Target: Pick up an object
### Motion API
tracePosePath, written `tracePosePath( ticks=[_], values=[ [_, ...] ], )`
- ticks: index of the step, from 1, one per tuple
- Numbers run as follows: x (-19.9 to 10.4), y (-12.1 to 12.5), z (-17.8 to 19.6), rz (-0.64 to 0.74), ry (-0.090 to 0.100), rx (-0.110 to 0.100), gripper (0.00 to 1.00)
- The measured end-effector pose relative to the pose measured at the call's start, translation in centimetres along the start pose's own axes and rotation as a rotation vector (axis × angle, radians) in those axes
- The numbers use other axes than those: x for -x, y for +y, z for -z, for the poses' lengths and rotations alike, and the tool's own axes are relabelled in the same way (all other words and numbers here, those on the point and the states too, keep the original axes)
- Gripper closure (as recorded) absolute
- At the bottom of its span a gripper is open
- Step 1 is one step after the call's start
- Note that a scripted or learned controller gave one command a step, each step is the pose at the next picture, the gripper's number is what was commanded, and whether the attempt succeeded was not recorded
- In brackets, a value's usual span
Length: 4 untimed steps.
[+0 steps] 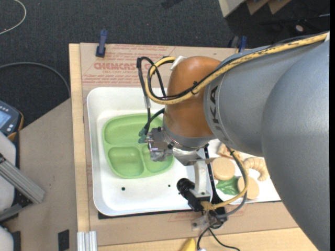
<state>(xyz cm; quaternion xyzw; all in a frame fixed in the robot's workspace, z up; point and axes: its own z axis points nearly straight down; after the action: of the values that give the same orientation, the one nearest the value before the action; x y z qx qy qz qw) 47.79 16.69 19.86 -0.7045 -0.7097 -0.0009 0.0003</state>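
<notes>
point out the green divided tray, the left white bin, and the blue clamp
green divided tray (125, 158), camera view, lower-left compartment floor
left white bin (133, 200), camera view, bare floor near front
blue clamp (101, 43), camera view, its body

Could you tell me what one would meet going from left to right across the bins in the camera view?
Left bin's white rim → green tray → gripper → tan and green pieces in the right bin.

green divided tray, flat, left bin
</notes>
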Motion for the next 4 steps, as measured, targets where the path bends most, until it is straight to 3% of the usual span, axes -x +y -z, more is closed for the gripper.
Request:
tracePosePath(
  ticks=[1,2,3,4],
  values=[
    [1.4,3.5,0.6,-0.009,-0.002,0.002,1.00],
    [4.7,7.6,1.9,-0.010,-0.002,0.003,1.00],
    [-2.6,6.3,-0.1,-0.001,0.000,-0.005,1.00],
    [0.4,9.3,25.4,-0.007,0.004,0.021,1.00]
  ],
)
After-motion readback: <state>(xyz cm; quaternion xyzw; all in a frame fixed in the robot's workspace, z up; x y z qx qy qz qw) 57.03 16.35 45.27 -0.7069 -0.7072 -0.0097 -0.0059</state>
